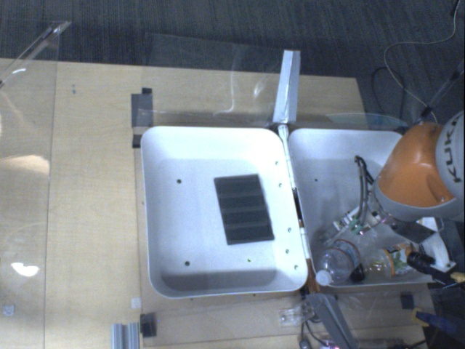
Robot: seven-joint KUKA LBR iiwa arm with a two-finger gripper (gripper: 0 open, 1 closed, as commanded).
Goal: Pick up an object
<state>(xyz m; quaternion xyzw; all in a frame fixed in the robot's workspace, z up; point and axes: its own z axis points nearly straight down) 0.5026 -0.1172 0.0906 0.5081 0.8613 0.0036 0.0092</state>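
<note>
1. Arm [425,169] enters from the right, orange band over the right bin [320,166], wrist angled down toward that bin's near side
2. Pincer [361,220] sits low in the right bin, partly hidden by the wrist and cables; cannot tell how far open it is or whether it has hold of anything
3. Clear bottle [336,262] lies on its side just below and left of the pincer, at the bin's near wall, orange cap [321,276] pointing to the near-left corner; contact with the pincer unclear
4. Small clutter [396,260] lies below and right of the pincer, along the same near wall; too blurred to name
5. Black cable [361,177] runs up from the pincer along the wrist
6. Left bin [167,166] is well to the left of the pincer, touching the right bin along the shared edge
7. Dark ribbed pad [243,209] lies flat in the middle of the left bin, tilted slightly, well apart from the pincer
8. Bench [80,195] is light wood, both bins resting on it
</note>
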